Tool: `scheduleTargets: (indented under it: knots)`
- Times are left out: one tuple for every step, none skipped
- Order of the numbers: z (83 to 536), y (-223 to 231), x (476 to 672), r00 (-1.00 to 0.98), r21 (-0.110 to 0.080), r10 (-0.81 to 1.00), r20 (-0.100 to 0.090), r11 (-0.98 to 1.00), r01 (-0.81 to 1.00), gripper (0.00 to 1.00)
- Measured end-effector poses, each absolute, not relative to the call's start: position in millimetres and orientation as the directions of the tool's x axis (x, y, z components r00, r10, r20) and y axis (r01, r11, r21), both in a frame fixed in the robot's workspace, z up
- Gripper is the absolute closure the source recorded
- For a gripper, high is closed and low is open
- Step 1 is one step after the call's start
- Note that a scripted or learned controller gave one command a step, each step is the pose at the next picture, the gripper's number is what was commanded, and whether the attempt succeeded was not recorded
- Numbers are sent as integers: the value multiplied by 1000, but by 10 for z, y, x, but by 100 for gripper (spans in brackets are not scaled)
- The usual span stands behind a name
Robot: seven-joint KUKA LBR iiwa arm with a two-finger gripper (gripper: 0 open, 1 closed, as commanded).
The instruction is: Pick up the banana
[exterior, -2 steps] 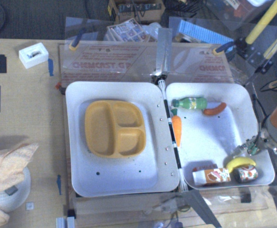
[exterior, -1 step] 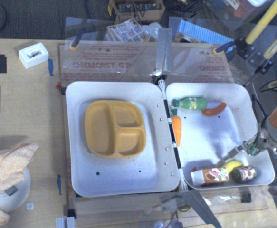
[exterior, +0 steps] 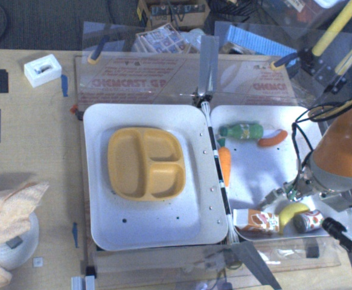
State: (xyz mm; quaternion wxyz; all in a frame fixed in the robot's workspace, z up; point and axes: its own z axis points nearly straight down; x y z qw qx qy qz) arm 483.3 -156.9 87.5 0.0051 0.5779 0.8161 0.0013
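The yellow banana (exterior: 293, 211) lies near the front of the right bin (exterior: 248, 168), between an orange-and-white carton (exterior: 259, 220) and a small can (exterior: 309, 222). My gripper (exterior: 281, 194) hangs low over the bin, just above and to the left of the banana, very close to it. The arm's orange band (exterior: 343, 150) and grey wrist cover the bin's right side. Nothing can be seen held in the gripper.
A green bottle (exterior: 242, 131) and a reddish sausage (exterior: 273, 139) lie at the back of the right bin. A carrot (exterior: 224, 164) rests along its left wall. The left bin (exterior: 97, 162) holds a yellow divided plate (exterior: 145, 163).
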Motion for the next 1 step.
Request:
scheduleTargets:
  knots:
    - [877, -2070, 4860, 87, 9, 996, 8, -87, 996, 0]
